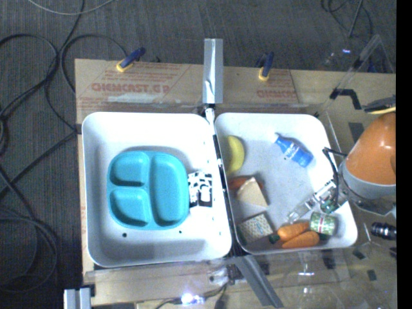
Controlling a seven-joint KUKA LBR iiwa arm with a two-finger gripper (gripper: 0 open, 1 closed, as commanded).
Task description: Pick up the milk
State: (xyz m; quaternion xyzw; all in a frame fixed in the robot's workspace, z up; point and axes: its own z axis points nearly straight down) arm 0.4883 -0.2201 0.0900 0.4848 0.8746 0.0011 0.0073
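Where the two white bins meet along their shared wall, one milk (200, 188) carton, patterned black and white, sits in the left bin (96, 192). It is hard against that bin's right wall, about halfway down it. It lies just beside the right edge of a single blue divided tray (149, 187), which has three compartments and takes up the middle of the left bin.

The right bin (283, 124) holds the other things. One yellow fruit (235, 153) lies near its left wall toward the far corner, and one blue bottle (293, 150) lies tilted near the far edge. One wedge of bread (252, 192) sits by the left wall, and one speckled square block (256, 226) sits at the near left corner. Two orange carrots (297, 235) lie side by side along the near edge. One green can (323, 224) lies on its side just beside them, toward the near right corner.

The arm's orange band (376, 150) is above the right bin's right wall. The gripper (320, 201) hangs low near the near right corner, just above the green can and well apart from the milk. Whether it is released or clenched cannot be told, and it visibly holds nothing.

Two blue-and-yellow clamps (130, 58) sit on the bench's far edge.
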